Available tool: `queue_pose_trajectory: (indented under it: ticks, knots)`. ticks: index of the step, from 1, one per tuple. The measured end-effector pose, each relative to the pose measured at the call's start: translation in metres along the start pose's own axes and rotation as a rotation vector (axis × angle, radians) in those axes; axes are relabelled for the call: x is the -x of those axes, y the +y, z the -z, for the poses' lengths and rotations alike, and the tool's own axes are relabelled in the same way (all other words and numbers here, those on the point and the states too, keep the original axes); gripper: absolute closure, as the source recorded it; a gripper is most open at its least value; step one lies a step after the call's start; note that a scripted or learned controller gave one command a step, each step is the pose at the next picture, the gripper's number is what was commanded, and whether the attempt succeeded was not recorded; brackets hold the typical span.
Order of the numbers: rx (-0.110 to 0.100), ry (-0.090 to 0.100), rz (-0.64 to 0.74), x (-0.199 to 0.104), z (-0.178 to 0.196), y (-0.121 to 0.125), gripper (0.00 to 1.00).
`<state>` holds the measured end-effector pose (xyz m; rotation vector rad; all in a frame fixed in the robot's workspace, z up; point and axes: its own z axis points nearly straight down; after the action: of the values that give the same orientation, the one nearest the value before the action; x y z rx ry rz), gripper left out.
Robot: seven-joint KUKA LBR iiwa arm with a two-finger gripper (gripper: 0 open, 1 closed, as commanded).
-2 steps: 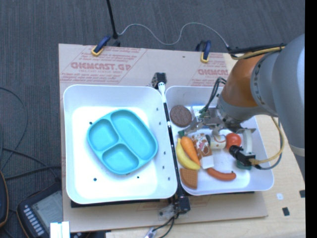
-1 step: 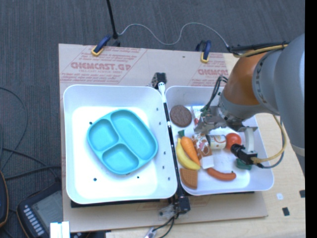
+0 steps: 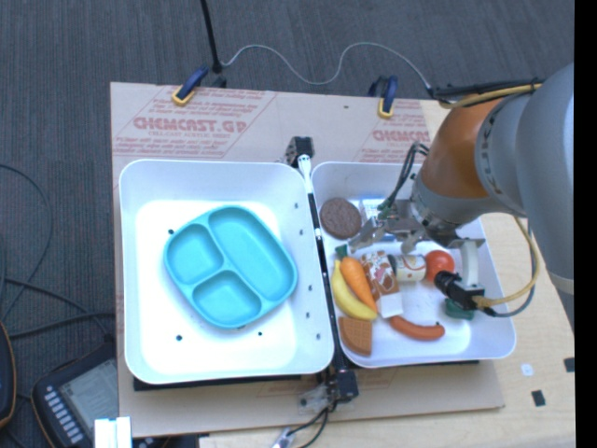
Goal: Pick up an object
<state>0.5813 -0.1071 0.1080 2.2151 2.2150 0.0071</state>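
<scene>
Two white bins (image 3: 131, 250) on lettered board (image 3: 187, 124), grey carpet (image 3: 56, 63), gripper (image 3: 387, 231) state unclear

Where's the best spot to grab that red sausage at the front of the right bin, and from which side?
Probably across the middle of the sausage, coming straight down. It lies flat and slightly curved on the right bin floor, with open floor along its near side.

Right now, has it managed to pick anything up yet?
Not yet, as far as I can see. The claw is down in the right bin, over the toy food near the carrot. Everything lies in the bin; grabbing and lifting remain.
</scene>
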Motion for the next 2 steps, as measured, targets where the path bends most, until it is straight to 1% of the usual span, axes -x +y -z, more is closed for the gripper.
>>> queue_pose_trajectory:
  ticks: [1,2]
  knots:
    - [0.002,0.002,0.002,-0.008,-0.019,-0.039,0.00]
    - [0.002,0.001,0.000,-0.007,-0.009,-0.038,1.00]
